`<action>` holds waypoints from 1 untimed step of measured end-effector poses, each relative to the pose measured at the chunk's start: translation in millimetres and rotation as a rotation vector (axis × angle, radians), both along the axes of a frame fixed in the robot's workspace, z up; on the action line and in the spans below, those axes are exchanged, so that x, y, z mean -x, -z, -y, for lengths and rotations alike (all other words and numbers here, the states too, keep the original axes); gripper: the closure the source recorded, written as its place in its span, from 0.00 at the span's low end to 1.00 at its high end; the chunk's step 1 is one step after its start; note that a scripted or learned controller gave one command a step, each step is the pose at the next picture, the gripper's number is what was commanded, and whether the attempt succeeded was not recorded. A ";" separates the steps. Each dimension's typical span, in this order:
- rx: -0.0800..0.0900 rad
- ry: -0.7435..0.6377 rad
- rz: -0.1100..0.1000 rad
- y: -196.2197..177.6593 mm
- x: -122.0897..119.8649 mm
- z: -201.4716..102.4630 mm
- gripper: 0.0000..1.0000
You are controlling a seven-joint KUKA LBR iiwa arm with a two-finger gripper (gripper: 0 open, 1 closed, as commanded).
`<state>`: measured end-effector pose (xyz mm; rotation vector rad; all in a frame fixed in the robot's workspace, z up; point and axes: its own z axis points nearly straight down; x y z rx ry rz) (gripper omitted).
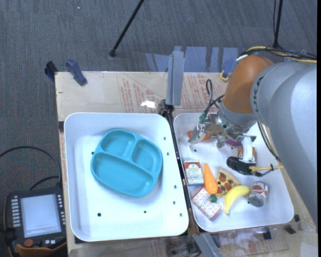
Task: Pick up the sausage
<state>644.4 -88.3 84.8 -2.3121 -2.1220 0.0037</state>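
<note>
The grey arm (289, 106) reaches over the right bin (281, 210); the left bin (77, 143) bears a blue divided plate (127, 162). The gripper (213, 133) hangs low at the right bin's far left part. Whether it is spread or closed I cannot tell. The reddish sausage (195, 136) lies just beside it, partly hidden. Nearer lie a banana (234, 196) and carrot (209, 179).

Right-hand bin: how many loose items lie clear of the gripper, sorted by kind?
Toy fruit and vegetables: 2 (yellow plastic banana, orange plastic carrot)
Small printed cartons: 2 (orange-and-white box, red-and-white box)
Pizza slices: 1 (triangular toy slice)
Cans: 1 (silver-and-red tin)
Total: 6
More things under the gripper are too hidden to sort.
</note>
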 end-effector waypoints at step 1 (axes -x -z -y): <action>-0.001 -0.003 -0.004 -6.5 -0.2 -1.3 1.00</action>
